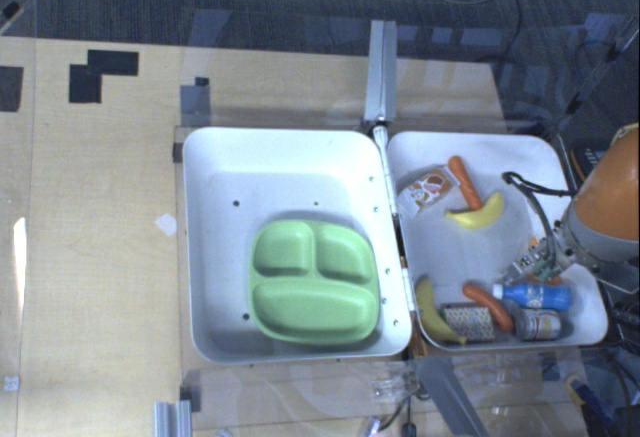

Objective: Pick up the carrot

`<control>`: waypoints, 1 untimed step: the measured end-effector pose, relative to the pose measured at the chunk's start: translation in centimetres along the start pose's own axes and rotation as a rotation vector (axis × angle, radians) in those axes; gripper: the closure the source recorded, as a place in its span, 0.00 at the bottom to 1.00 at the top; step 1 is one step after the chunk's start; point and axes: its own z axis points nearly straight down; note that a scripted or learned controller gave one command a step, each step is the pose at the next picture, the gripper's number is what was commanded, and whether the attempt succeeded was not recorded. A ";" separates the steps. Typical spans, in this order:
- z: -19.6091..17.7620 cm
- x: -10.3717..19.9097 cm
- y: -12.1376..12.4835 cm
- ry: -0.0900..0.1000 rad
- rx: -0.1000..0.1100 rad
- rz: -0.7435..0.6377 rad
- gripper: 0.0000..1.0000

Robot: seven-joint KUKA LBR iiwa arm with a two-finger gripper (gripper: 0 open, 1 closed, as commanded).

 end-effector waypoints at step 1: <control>-1.2 -0.1 0.3 -0.005 -0.006 -0.001 1.00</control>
